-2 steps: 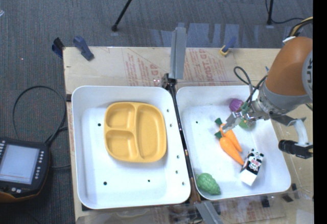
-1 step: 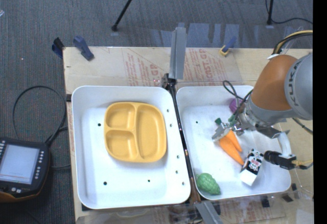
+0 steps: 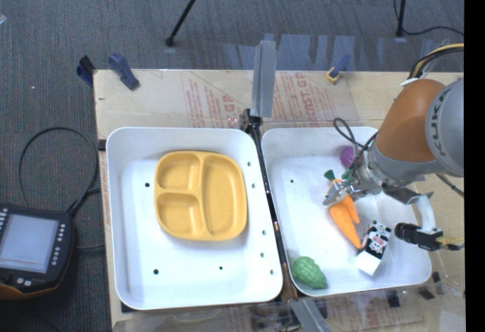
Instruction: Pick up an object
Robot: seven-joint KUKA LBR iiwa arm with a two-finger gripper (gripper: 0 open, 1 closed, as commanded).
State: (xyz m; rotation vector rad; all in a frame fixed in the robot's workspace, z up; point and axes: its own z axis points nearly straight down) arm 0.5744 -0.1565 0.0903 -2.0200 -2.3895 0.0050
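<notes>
The arm [image 3: 420, 126], grey with its orange band uppermost, reaches in from the right and bends down over the right bin [image 3: 303, 171]; its gripper [image 3: 339, 192] sits low in the middle of that bin, right at the green leafy top of a toy carrot [image 3: 346, 220]; the metal fingertips lie against the carrot's top end, but the view is too small and cluttered there to tell how far apart they are or whether the carrot is truly between them; the carrot lies flat on the bin floor, its orange body pointing toward the near right

Just beside the carrot's tip, on its right, a small black-and-white carton [image 3: 373, 246] lies on the floor of the same bin; a green bumpy toy [image 3: 309, 272] rests in the near left corner of the right bin, well apart from the gripper; a purple object [image 3: 348, 155] shows at the far side of the bin, partly hidden behind the wrist and its cables

The left bin [image 3: 129, 247] holds a yellow divided plate [image 3: 201, 195] with three compartments, lying near its centre; both bins sit side by side on a cardboard-covered bench [image 3: 189, 95]; a handheld control pendant [image 3: 32, 245] rests on the floor to the far left of the bench
</notes>
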